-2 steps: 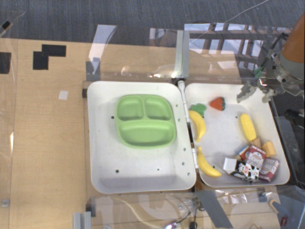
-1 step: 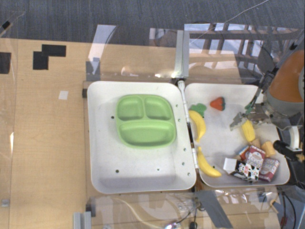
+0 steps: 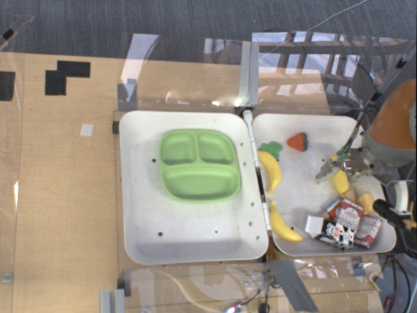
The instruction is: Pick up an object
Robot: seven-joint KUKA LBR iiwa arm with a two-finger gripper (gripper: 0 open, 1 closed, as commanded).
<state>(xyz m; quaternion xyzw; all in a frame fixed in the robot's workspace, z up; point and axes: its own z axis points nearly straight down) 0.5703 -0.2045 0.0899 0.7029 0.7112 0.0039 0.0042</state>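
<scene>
I reach in from the right, my grey arm with its orange band [image 3: 394, 119] hanging over the right edge of the right bin [image 3: 313, 124], wrist bent down toward the bin floor. My jaws [image 3: 333, 167] sit low over the right half of that bin, their thin fingers [image 3: 324, 172] spread apart and pointing left and downward, with nothing between them.

Far to the left of my jaws lies the left bin [image 3: 140, 240], and in it a green divided plate [image 3: 199, 165], flat, with three compartments. Between that bin and mine runs the metal divider [image 3: 251, 135] of the bench [image 3: 58, 194].

Closer in, still left of my jaws, a yellow banana [image 3: 271, 168] lies against the bin's left wall, with a small green piece [image 3: 273, 149] touching its upper end. A second banana [image 3: 283, 223] lies below it, near the bottom left corner. Up and to the left of my jaws sits a red strawberry [image 3: 298, 142], apart from the rest.

Just beside my fingers, on their right, is a small yellow object [image 3: 341, 181], touching or nearly touching; I cannot tell which. Below my jaws a cluster crowds the lower right corner: a white block [image 3: 314, 225], a black-and-white carton [image 3: 337, 233], and a red carton [image 3: 352, 212] lying against one another.
</scene>
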